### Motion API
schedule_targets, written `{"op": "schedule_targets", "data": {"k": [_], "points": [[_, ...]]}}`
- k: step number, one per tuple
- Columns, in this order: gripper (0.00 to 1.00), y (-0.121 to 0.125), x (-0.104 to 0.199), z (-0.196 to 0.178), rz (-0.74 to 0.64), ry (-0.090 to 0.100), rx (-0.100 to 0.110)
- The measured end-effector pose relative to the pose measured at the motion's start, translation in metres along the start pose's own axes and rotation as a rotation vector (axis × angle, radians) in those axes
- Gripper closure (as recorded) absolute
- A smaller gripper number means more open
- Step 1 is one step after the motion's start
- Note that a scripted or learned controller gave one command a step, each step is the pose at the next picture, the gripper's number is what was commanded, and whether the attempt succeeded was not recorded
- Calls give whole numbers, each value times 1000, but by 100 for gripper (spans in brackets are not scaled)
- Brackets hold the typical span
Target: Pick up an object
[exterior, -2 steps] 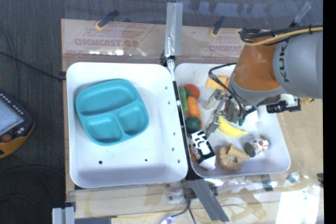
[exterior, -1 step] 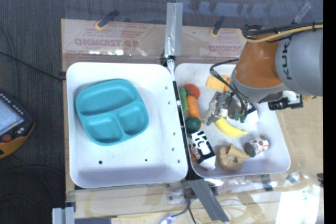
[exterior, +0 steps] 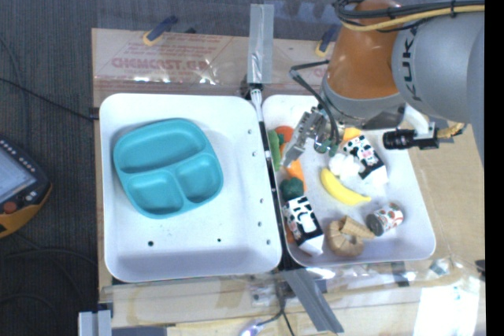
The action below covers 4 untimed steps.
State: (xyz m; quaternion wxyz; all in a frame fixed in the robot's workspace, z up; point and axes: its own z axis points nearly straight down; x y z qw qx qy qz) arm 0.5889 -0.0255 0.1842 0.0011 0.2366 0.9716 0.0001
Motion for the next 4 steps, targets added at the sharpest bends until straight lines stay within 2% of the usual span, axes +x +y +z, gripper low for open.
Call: {"op": "schedule_targets", "data": {"k": [1,2,3,4], "points": [[0,0,0,0,0,0,1],[0,-94,35,0,62,2,3],[0,-72,-41,94,158,-13,-5],[100,-71,-41,83,157,-17,-5]]}}
